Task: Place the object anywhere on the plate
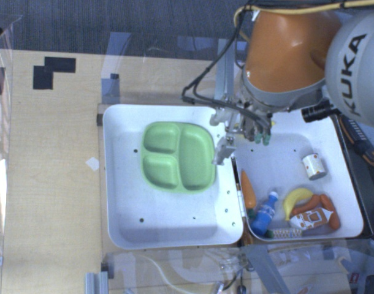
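Note:
A green divided plate [178, 156] lies in the left white bin [122, 219]. My gripper [241, 139] hangs under the orange wrist, above the wall between the two bins, just off the plate's right edge. I see no object held under it. In the right bin [349, 192] lie an orange carrot [248, 192], a blue bottle [265, 214], a yellow banana [297, 199], an orange and white packet [316, 217] and a small white can [313, 166].
The arm's large orange and grey body [285, 41] covers the far side of the right bin. Black cables [205, 81] loop out to the left of the wrist. The wooden bench [46, 164] lies left of the bins.

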